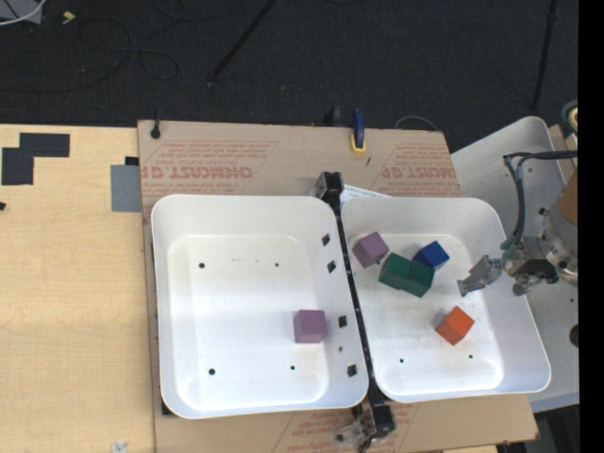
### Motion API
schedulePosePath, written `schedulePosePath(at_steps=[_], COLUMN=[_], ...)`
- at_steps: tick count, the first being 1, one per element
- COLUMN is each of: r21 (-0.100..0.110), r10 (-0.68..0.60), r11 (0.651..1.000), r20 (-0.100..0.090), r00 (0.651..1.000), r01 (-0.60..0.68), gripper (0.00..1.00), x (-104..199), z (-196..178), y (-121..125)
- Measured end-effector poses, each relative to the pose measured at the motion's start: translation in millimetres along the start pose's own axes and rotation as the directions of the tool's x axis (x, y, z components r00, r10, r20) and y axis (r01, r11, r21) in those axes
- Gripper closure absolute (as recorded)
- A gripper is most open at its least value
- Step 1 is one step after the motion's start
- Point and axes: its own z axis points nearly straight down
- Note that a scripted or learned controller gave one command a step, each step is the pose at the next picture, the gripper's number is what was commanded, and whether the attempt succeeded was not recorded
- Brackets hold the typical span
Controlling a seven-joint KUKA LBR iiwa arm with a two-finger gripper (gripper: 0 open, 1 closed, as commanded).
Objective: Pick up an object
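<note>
Dark carpet with loose cables fills the far background; nearer you see a pale wood-grain bench (pixel 66 300) with a brown cardboard sheet (pixel 245 163) printed in red lettering. On it sit two shallow white bins with smooth glossy walls and rounded corners, side by side, joined by black clips along the shared edge.

Left bin (pixel 189 385): one matte lilac cube (pixel 310 326) lies near its right wall, toward the near side, apart from everything else.

Right bin (pixel 514 366): you get four blocks. A lilac block (pixel 370 248) sits at the far left, just beside a dark green rectangular block (pixel 407 274), which is tilted and touches or nearly touches a small blue cube (pixel 433 254) at its far right corner. An orange cube (pixel 455 325) lies nearer, well apart from that cluster.

Gripper (pixel 481 277): grey metal, at the right bin's right edge, reaching in from the right, pointing left toward the blocks. It touches no block and nothing sits in it. How far it is open you cannot tell from this angle; the tip is small and blurred. The orange cube lies just near-left of it.

A blue-and-yellow clamp (pixel 358 132) grips the cardboard's far edge.
</note>
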Motion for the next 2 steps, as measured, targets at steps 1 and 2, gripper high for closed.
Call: schedulePosePath(at_steps=[1,2], r21=[0.008,0.002], r10=[-0.002,0.001], r11=[1.0,1.0], r20=[-0.004,0.0], r00=[1.0,1.0], r01=[0.002,-0.001], gripper=[0.0,0.0], x=[33,-5], z=[112,150], y=[-27,-29])
